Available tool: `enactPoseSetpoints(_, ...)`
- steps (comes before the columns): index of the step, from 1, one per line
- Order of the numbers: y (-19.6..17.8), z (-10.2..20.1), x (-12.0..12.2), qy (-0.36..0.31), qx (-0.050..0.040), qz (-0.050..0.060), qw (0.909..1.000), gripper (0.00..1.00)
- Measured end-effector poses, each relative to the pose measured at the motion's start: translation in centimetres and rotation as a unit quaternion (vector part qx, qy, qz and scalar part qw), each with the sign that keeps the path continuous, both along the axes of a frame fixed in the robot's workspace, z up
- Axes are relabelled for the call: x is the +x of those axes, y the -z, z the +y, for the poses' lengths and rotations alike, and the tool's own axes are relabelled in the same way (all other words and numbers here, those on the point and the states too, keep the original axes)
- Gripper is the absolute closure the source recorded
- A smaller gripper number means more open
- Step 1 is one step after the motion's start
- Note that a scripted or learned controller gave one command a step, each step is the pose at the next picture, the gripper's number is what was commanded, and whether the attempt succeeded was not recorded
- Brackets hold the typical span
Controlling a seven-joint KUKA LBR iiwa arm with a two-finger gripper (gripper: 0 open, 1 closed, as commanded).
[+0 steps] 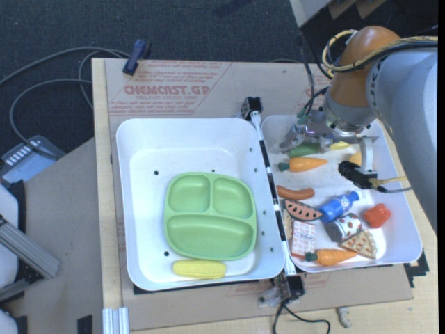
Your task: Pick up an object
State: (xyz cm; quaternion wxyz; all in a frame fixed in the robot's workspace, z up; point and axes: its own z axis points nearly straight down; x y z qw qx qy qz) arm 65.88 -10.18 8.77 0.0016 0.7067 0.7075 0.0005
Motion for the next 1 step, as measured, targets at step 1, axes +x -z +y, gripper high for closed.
enactPoseSetpoints(1,0.02,0.21,0.18,0.001,-0.0011,0.001,1.0000,0.00)
